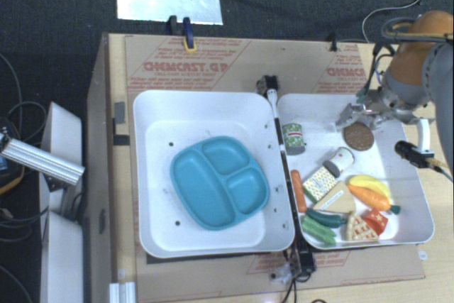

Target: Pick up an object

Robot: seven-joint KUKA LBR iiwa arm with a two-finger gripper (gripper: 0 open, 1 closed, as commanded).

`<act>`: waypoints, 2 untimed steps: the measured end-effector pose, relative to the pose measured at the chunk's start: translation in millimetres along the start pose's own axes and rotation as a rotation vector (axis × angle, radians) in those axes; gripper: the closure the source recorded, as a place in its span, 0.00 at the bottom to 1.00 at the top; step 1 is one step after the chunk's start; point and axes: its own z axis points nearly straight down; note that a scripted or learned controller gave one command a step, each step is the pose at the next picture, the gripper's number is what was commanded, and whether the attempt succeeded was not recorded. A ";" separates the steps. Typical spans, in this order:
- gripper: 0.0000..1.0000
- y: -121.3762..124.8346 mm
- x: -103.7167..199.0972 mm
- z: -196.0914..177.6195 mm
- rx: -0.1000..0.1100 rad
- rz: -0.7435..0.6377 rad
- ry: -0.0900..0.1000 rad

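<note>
Gripper (363,115) sits over the right bin (415,184), just above a round brown cookie (359,137); finger state cannot be told. Carrot (299,191) lies lengthwise along the bin's left wall.

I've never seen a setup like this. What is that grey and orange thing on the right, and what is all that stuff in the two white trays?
The grey and orange thing is a robot arm reaching in from the right. At its end sits a gripper, its grasping tool, hovering over the far part of the right bin. The single camera hangs above the bench and looks down at a slant.

The left bin holds a blue divided plate. The right bin holds toy food and small items: a brown disc just below the gripper, a small green can, a carrot, a banana and a waffle, among others.

I see nothing held; the toys all lie in the bin.
</note>
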 end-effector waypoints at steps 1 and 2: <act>0.00 -12.2 32.1 0.4 0.000 0.000 0.002; 0.00 -39.4 33.3 0.5 0.002 0.003 0.001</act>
